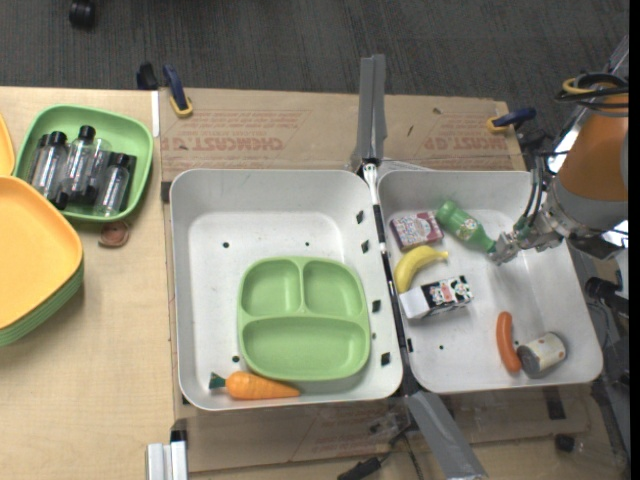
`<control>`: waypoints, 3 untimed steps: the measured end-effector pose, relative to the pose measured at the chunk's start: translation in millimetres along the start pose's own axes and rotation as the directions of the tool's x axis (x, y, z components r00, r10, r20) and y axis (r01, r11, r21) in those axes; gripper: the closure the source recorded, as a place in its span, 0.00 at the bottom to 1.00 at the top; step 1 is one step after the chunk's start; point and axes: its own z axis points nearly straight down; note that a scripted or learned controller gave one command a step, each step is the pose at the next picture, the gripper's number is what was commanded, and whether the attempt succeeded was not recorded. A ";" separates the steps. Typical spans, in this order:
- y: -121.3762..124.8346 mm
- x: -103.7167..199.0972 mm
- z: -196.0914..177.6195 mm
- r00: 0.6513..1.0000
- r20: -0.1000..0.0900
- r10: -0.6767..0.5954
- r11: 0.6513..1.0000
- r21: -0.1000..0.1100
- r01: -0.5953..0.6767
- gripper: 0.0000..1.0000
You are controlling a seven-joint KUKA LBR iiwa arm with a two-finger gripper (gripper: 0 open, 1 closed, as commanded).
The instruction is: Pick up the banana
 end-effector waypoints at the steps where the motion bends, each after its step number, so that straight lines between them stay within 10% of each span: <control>1: -43.3 -15.5 -18.6 0.811 0.000 0.585 0.811 0.004 -0.585 1.00; 2: 49.7 16.6 14.7 0.658 0.002 0.753 0.658 0.003 -0.753 1.00; 3: 92.1 71.6 -156.4 0.350 0.003 0.937 0.350 0.002 -0.937 1.00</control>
